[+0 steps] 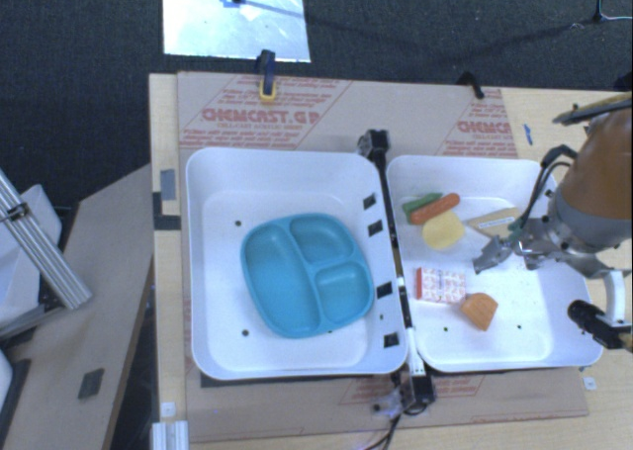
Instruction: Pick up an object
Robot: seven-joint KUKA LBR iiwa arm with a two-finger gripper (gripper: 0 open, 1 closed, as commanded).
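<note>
Tabletop (163, 270): pale wood, covered under the bins by a sheet printed with red lettering.
Left bin (213, 176): white and shallow, holding a blue plate (305, 275) with three compartments, set a little askew near the bin's middle.
Divider: the two bins meet along a seam fitted with small black clips.
Right bin (524, 339): white, carrying all the small things (none of them touching the arm).
Carrot (436, 208): orange, lying at a slant near the bin's far left corner, with a green piece (421, 202) right against its upper side.
Yellow lump (443, 231): rounded, just below the carrot.
Red-and-white packet (439, 285): flat on the bin floor, close to the seam.
Orange chunk (479, 311): just right of the packet and slightly nearer the camera.
Tan strip (492, 221): pale, flat, right of the yellow lump, leading towards the arm.
Pincer (492, 258): low over the right bin's middle, right of the packet and above the orange chunk; I cannot tell whether it is apart or together, and nothing is seen in it.
Arm (593, 191): grey with an orange band, reaching in from the right edge.
</note>
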